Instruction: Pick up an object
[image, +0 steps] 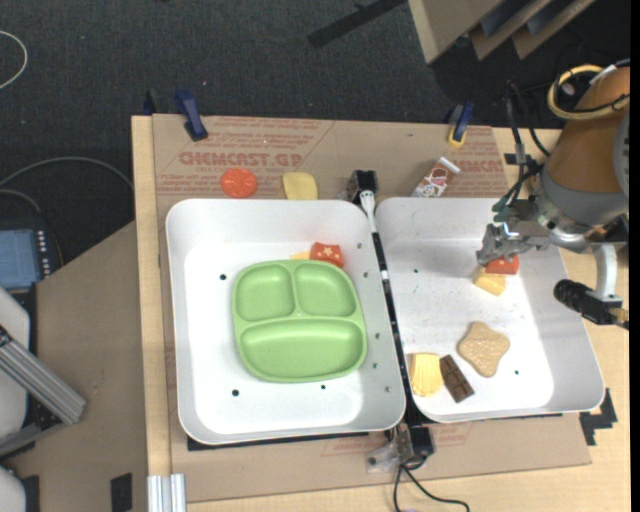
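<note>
pincer over orange block, near right bin's far rim

The brown cardboard sheet on the worktop has "CHEMCAST GP" printed in red along its far edge. The smaller print's too blurry to read.

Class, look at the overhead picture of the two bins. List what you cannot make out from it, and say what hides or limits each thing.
- gripper: the wrist above covers it, so contact with the orange block is unclear.
- yellow piece in the left bin: mostly behind the green tray and red block.
- packet on the bench: label too small to read.
- arm: cut off at the frame's right edge.
</note>
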